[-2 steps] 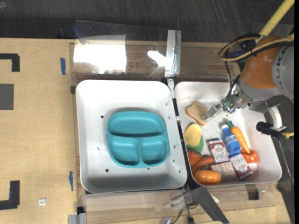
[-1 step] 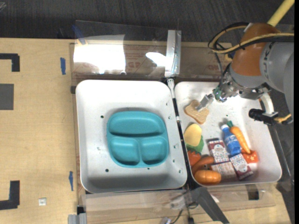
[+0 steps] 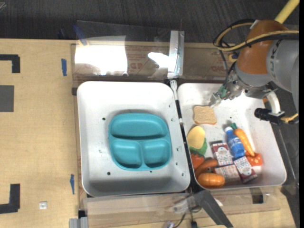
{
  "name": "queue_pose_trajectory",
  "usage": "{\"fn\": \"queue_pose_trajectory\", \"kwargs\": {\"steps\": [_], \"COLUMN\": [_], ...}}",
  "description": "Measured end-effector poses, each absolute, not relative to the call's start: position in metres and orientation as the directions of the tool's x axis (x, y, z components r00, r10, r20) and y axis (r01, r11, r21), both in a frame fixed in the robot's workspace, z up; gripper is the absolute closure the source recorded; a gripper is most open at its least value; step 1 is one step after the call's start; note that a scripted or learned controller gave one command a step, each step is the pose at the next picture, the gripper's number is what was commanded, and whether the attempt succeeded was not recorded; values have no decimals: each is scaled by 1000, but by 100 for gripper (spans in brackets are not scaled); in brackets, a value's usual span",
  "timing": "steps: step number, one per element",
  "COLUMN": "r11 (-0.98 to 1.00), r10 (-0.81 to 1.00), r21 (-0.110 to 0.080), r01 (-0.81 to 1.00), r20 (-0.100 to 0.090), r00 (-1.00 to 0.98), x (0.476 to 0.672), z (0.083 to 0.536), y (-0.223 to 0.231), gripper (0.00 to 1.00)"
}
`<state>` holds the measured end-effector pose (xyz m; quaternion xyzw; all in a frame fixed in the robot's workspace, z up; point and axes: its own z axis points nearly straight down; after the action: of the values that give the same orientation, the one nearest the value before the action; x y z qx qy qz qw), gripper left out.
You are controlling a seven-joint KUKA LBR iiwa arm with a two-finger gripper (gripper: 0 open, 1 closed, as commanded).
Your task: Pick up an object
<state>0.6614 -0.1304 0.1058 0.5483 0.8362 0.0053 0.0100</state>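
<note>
Overhead, slanted view of a bench with two white bins side by side.
Bench (image 3: 33, 141): tan board at far left, marked with black corner brackets and short strips of blue tape.
Left bin (image 3: 90, 103): shallow and white, with bare floor on all sides of its one item.
Teal tray (image 3: 140, 140): three compartments, sitting near the centre of the left bin, well apart from every wall.
Divider (image 3: 179, 122): the two bins' inner rims meet here, touching.
Right bin (image 3: 266, 175): its upper half is mostly bare floor; its lower half is crowded.
Bread slice (image 3: 204, 114): lies flat by itself, just below the gripper and above the pile.
Toy food pile: a yellow and green piece (image 3: 196, 139) by the divider, orange pieces (image 3: 211, 179) at the near wall, red-and-white cartons (image 3: 223, 158), a blue bottle (image 3: 234, 143), and a carrot (image 3: 246, 142), all packed close together.
Arm (image 3: 280, 61): grey with an orange band (image 3: 260, 44), reaching in from the right and angled down and left over the right bin's far corner.
Gripper (image 3: 219, 98): low near the bin floor, just above the bread slice; whether it is released or clenched cannot be told.
</note>
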Motion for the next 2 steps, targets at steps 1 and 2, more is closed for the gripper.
{"fn": "queue_pose_trajectory", "kwargs": {"steps": [1,2], "r11": [398,398], "r10": [917,917], "r21": [24,23], "r01": [917,917], "r20": [-14,-13], "r00": [-398,-398], "x": [663,662], "z": [117,116], "y": [-131,-131], "gripper": [100,0]}}
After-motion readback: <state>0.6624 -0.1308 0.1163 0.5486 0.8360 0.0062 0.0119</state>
